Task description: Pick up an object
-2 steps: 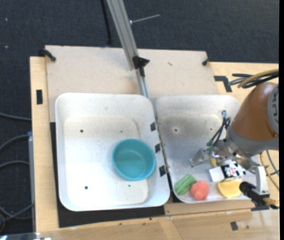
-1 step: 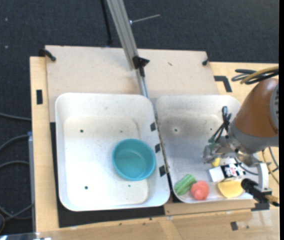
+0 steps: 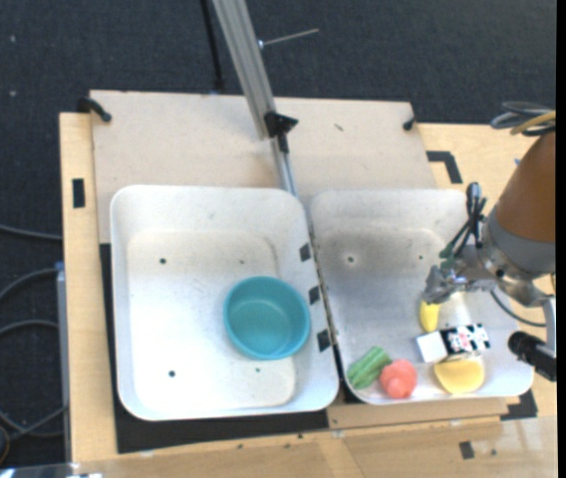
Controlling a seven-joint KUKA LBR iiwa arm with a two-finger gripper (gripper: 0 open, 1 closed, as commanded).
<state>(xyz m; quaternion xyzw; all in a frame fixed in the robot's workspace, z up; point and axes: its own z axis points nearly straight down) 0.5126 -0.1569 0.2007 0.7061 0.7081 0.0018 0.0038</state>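
Objects grouped at right bin's (image 3: 383,217) near edge: green plastic vegetable (image 3: 366,366), red round fruit (image 3: 398,378), yellow lemon-shaped piece (image 3: 459,374), white-and-black block (image 3: 452,342), small yellow piece (image 3: 429,316). Gripper (image 3: 442,285) just above small yellow piece; finger state indeterminate. Left bin (image 3: 163,217): teal bowl (image 3: 266,316).

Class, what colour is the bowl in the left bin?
Teal-blue; the bowl shows clearly in the camera view.

A teal bowl (image 3: 266,316) sits in the white left bin (image 3: 143,267); the right bin (image 3: 373,257) holds green (image 3: 367,366), red (image 3: 398,378) and yellow (image 3: 459,374) toy food.
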